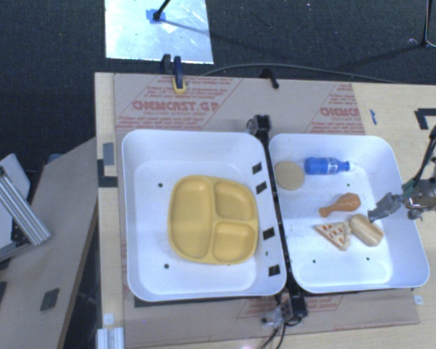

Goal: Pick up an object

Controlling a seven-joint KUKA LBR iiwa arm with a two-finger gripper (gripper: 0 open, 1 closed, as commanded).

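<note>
Grey metal fingers (384,208) reach in over the right rim of the right bin (403,267), and at this size I cannot tell whether they are spread or closed; nothing shows between them. Just beside their tip, slightly below and toward the bin's middle, lies a tan bread roll (366,230), close enough that touching or apart cannot be told. Touching the roll on its far side from the fingers is a toy pizza slice (335,234), pale with red spots. Above those two, a little farther from the fingers, an orange-brown drumstick (341,204) lies at a slant. Farther out and up from the fingers, a blue bottle (325,166) lies on its side near the bin's upper wall, and a round tan cookie (290,174) sits just past it, near the divider between the bins. Well apart from the fingers, across the divider, the left bin (149,195) holds a yellow divided plate (213,219) with three compartments. Both bins rest on a light wooden desk (225,97) with red lettering on it, and a shiny metal sheet (158,19) lies on the dark floor beyond.
</note>
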